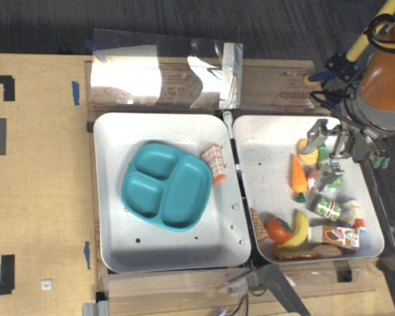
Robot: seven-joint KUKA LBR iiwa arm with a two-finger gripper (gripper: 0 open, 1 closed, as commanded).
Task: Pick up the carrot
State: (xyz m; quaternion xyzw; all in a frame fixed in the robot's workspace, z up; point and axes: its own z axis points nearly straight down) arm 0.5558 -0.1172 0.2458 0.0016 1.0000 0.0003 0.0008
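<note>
The carrot lies in the right bin, at about two o'clock from that bin's centre, its long axis running nearly twelve to six with the darker tip at the six o'clock end. Just at its twelve o'clock end sits a small orange-and-yellow piece; at four o'clock from it are a green can and, further toward six, a banana touching a tomato and a juice carton.

The pincer hangs over the same bin, just at three o'clock of the carrot. Its metal fingers appear spread apart with nothing between them, one near the twelve o'clock end and the other toward five o'clock, so it holds nothing.

The step in hand, as I judge it, is lining up and descending for the grasp. To do it well, the pincer should shift toward nine o'clock until the carrot's middle sits between the fingers, and turn so the fingers close across the narrow width, not along the length. Aiming at the thick mid-body rather than the tapered tip should give a firmer hold. The crowding at the twelve o'clock end is the risk: a finger landing there could nudge the small piece or pinch it along with the carrot.

The left bin holds a teal divided plate and a small packet, well apart from the work.
</note>
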